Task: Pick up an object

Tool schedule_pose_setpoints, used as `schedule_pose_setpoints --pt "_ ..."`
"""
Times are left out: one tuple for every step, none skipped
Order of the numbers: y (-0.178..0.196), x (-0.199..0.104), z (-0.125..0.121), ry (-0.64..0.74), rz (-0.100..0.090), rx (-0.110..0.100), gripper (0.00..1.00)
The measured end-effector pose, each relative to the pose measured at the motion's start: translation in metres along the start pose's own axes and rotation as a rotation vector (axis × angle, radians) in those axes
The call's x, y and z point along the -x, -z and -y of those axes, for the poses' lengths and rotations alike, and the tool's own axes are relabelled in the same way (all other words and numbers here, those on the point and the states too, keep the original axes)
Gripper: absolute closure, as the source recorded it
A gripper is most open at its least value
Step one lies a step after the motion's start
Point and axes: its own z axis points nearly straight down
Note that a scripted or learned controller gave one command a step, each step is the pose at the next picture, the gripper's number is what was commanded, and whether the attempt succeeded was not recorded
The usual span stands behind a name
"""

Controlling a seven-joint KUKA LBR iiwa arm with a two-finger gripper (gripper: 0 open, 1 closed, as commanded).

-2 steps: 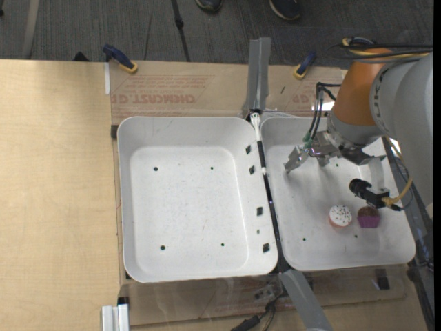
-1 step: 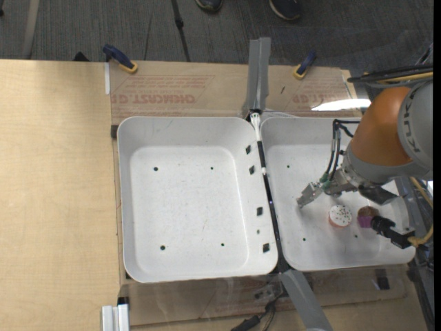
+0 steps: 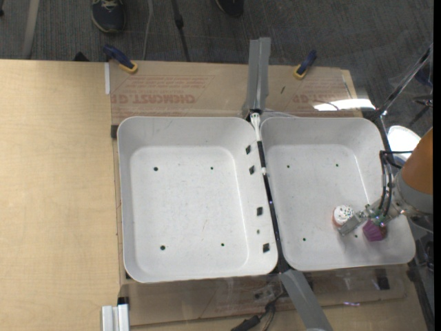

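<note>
Right-hand shallow white plastic bin (image 3: pixel 324 133), four o'clock corner: small round white-and-red object (image 3: pixel 341 216) beside small purple object (image 3: pixel 375 232). Grey two-finger gripper (image 3: pixel 358 221) low between them; finger state cannot be told. Pick judged not yet done; grasp and lift remaining.
</note>
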Motion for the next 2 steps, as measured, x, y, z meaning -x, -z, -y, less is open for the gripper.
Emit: schedule_pose_setpoints --pt "0.000 -0.042 -0.085 0.070 0.000 0.001 0.00" --pt "0.000 -0.023 -0.184 0.000 0.001 0.001 0.00"
